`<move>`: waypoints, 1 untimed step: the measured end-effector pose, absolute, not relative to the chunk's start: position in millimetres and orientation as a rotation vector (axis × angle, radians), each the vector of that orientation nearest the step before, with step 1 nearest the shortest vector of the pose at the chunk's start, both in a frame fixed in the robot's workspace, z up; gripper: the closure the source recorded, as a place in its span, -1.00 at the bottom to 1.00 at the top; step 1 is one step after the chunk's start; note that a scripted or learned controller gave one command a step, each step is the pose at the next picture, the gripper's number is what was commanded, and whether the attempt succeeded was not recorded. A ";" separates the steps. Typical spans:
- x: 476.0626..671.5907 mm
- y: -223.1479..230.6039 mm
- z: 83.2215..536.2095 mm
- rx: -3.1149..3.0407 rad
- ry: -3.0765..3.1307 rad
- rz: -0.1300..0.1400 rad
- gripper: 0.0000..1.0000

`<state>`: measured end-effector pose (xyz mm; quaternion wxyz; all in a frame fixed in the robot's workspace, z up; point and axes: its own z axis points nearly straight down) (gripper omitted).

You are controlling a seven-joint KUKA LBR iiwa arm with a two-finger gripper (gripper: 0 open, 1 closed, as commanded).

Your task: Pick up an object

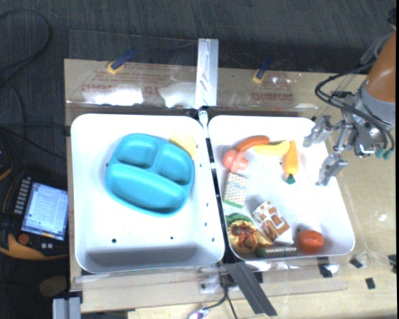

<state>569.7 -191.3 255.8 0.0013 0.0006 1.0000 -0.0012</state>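
The right bin point(332, 208) holds several toy foods. A red-orange sausage point(251, 142), a banana point(271, 149) and a small yellow-orange piece point(290, 159) lie near its far side. A checkered packet point(235, 190), an orange-and-white box point(270, 219), a pizza-like piece point(243, 234) and a red tomato point(310, 240) lie nearer the front. My gripper point(324, 150) hangs over the bin's right rim, to the right of the yellow-orange piece. It is open, its two fingers spread with nothing between them.
The left bin point(93, 238) holds a blue divided plate point(149, 171), with a yellow piece point(184, 143) at the plate's far right corner. A metal divider point(213, 178) separates the bins. Cables trail beside the arm point(379, 85) at the right.
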 end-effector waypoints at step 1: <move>577.8 -115.6 335.4 0.393 3.112 -0.003 -1.00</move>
